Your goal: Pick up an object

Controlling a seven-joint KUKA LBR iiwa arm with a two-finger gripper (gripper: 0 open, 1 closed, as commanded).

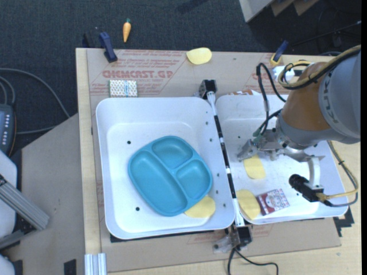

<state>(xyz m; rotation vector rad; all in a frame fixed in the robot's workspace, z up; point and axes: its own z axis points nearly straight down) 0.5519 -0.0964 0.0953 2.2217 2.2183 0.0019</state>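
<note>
A blue divided plate [170, 174] lies in the left bin [109, 119], a yellow piece [200, 208] at its edge. The gripper [251, 149] hangs low in the right bin [241, 105] above another yellow piece [254, 168], near a small red packet [272, 201].

Robotics laboratory: grey arm [321, 105] over two white bins [109, 153] on a cardboard-covered worktop [155, 67], loose cables [34, 90] on dark carpet.
</note>
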